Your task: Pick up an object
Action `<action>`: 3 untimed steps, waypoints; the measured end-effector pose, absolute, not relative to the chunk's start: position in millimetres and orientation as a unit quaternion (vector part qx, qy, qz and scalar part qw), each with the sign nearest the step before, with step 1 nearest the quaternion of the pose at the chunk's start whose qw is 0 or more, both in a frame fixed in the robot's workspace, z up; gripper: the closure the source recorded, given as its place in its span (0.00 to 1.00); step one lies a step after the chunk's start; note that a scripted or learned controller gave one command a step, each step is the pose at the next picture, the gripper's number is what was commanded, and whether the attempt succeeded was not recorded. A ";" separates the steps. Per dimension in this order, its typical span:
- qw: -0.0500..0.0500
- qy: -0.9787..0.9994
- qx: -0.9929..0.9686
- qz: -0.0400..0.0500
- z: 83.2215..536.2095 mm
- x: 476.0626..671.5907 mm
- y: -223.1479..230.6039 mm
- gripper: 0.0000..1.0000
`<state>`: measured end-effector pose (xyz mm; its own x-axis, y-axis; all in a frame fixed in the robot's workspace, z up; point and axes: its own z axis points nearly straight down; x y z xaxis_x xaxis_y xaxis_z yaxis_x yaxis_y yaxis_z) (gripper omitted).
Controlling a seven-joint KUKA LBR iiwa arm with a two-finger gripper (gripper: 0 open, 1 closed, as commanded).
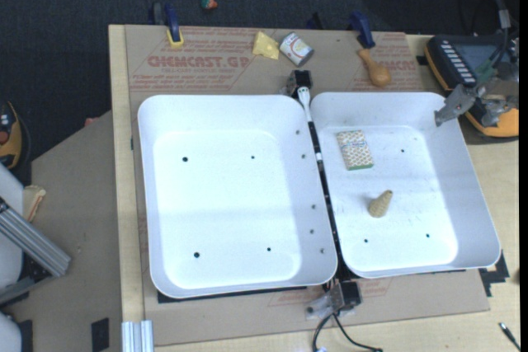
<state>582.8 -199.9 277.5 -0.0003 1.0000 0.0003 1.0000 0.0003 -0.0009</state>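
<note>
I see two candidates in the right bin point(462, 177): a small patterned packet point(355, 150) lying flat near the middle, and a tan cone point(379, 203) just below it, apart from it. The cone looks light and stiff but likely to roll; I'd pinch across its wide end. Both sit well off the walls, with open floor all around. Whether my hand is clenched or released, I cannot tell.

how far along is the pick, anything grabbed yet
Nothing looks done yet. The patterned packet and the small tan cone both lie loose on the floor of the right bin, apart from each other. Nothing is in hand. The whole pick is left: reach in, grasp one, lift.
</note>
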 end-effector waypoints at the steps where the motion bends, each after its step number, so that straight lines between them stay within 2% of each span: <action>1: 0.004 -0.708 -0.706 0.001 249.5 526.5 -156.4 0.00; 2: 0.006 -0.708 -0.706 0.003 115.6 552.2 -122.4 0.00; 3: 0.004 -0.706 -0.708 0.001 82.5 504.6 -116.0 0.00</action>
<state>504.6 -116.0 82.5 0.0028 1.0000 0.0031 1.0000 -0.0028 -0.0074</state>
